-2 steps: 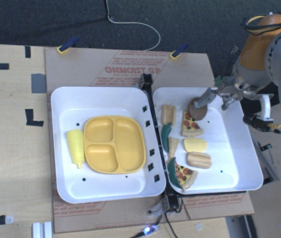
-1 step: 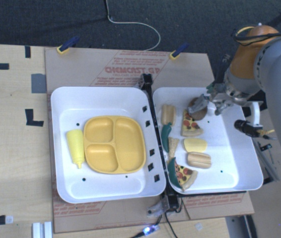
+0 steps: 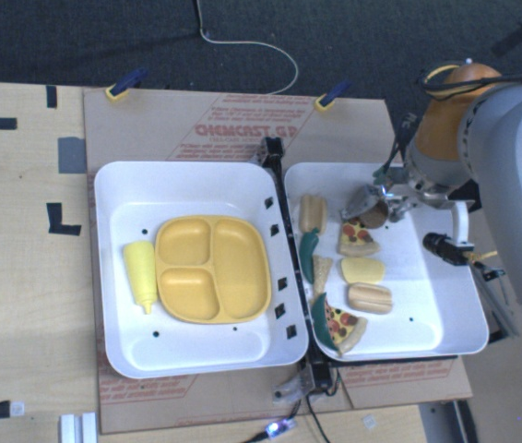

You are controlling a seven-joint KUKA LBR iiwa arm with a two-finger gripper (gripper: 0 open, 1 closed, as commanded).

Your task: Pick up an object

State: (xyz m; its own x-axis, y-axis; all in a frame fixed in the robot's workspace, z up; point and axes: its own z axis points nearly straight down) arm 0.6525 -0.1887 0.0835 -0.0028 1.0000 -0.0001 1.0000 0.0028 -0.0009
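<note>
Hovering at the right bin's (image 3: 445,335) two o'clock, the gripper (image 3: 369,207) sits over a pizza slice (image 3: 357,239). Its grasp — clenched or released — cannot be told.

2 white bins: left bin (image 3: 113,247), right bin (image 3: 445,326). Gripper (image 3: 372,206) over right bin.

Far left of gripper: 1 yellow divided plate (image 3: 213,269), 1 yellow bottle (image 3: 140,273).

Near gripper: 2 pizza slices (image 3: 357,238) (image 3: 342,326), 2 hot dog buns (image 3: 312,214) (image 3: 370,297), 1 yellow block (image 3: 362,269), 2 green pieces (image 3: 308,252) (image 3: 320,314).
</note>
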